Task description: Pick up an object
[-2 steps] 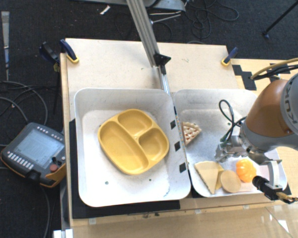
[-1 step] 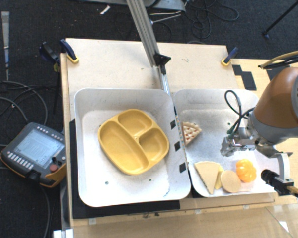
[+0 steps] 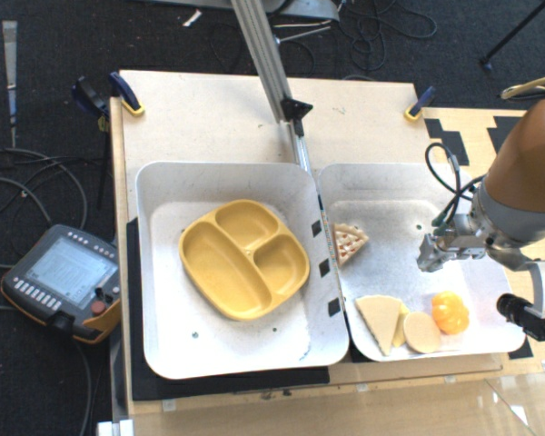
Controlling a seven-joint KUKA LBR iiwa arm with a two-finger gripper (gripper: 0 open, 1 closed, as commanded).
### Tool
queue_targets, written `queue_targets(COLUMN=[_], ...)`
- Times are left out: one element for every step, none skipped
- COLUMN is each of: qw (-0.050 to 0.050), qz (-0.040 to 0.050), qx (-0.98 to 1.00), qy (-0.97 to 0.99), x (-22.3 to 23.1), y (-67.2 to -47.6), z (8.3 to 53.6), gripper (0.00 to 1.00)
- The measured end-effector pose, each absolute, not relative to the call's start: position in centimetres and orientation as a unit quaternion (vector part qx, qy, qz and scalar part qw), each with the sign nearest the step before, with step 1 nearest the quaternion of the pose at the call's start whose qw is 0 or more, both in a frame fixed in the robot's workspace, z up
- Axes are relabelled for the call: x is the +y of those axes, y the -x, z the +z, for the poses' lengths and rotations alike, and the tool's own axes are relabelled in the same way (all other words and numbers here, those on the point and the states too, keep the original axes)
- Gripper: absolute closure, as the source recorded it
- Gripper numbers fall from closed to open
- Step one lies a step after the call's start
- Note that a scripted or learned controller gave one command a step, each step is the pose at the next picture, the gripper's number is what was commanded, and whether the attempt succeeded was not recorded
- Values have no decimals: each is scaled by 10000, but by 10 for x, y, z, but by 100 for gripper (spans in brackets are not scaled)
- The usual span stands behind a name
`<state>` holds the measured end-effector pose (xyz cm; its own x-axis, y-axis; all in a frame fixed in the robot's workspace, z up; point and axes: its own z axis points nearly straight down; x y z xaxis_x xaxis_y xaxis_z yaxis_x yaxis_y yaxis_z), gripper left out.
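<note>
In the right bin (image 3: 381, 193), nearest the camera along its front wall, lie a pale wedge (image 3: 379, 321) and a pale round slice (image 3: 423, 332) touching it, with an orange fruit (image 3: 450, 313) resting just behind the slice. Farther back, the gripper (image 3: 431, 254) hangs over the bin's bare floor behind the fruit, apart from it; how its jaws stand cannot be told. A waffle piece (image 3: 348, 241) sits against the bin's left wall. Left of this bin, the other bin (image 3: 154, 189) holds a yellow divided plate (image 3: 244, 258).

Grey arm (image 3: 513, 209), orange band (image 3: 527, 148), black cable (image 3: 445, 175), metal fingers (image 3: 429, 260)
</note>
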<state>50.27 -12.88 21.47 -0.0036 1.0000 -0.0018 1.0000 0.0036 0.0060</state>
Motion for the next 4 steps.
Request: queue_targets(qw=[-2,1,-6,-5], qz=[9,14,2,11], qx=[7099,7103,7098,7100], qy=[-7043,-7039,-7044,-7042], x=[-82,-31,14,70], y=[-512,-512,-513,-523], z=[212,226,223,234], gripper=[100,100,100,100])
